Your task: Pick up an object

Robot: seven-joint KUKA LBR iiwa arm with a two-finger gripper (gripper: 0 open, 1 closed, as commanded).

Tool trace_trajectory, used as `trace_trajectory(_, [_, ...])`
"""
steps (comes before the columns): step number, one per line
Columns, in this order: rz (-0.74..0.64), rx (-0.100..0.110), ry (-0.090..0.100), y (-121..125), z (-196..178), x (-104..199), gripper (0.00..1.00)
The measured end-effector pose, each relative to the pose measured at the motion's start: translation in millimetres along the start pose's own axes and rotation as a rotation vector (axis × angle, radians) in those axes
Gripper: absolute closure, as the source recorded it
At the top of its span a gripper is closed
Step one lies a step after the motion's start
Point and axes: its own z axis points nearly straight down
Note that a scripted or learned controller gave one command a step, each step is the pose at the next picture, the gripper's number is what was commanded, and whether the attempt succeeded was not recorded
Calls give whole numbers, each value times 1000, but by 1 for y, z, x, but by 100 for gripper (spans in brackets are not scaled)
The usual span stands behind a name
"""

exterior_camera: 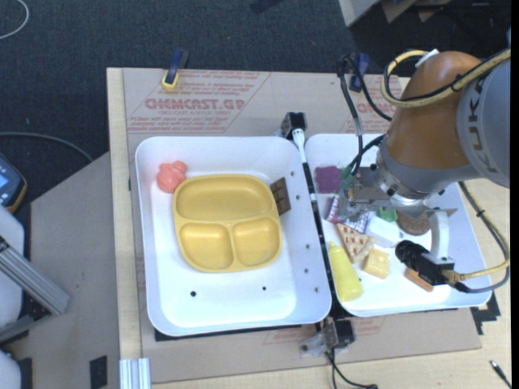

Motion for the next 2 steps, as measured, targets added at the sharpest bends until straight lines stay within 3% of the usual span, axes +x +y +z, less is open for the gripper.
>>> trace_trajectory(2, [1, -6, -2, 9, -18, -2, 100])
